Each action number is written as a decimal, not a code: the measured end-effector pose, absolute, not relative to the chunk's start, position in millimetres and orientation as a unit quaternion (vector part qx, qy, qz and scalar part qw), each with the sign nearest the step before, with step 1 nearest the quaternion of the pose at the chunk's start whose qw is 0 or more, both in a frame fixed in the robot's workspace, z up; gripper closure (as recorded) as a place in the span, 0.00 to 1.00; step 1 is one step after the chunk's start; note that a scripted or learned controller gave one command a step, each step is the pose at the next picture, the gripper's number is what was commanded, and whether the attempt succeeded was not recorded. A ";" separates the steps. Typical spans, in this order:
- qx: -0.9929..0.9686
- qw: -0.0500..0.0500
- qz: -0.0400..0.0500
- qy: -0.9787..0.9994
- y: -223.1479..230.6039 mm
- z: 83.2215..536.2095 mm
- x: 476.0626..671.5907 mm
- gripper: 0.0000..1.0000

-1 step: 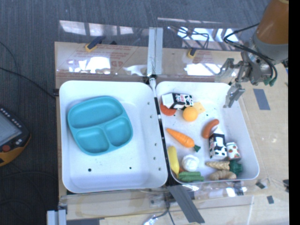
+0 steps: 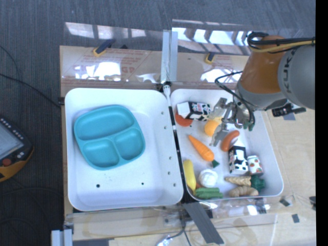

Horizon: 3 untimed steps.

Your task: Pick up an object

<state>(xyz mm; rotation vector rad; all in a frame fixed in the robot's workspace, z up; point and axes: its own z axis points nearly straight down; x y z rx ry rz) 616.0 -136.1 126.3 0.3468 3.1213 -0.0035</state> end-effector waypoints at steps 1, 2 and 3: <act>0.139 0.001 -0.005 0.990 -132.1 112.5 626.7 0.00; 0.167 -0.006 -0.008 0.986 -126.9 112.0 634.7 0.00; 0.221 0.009 -0.002 0.975 -100.0 91.0 576.4 0.00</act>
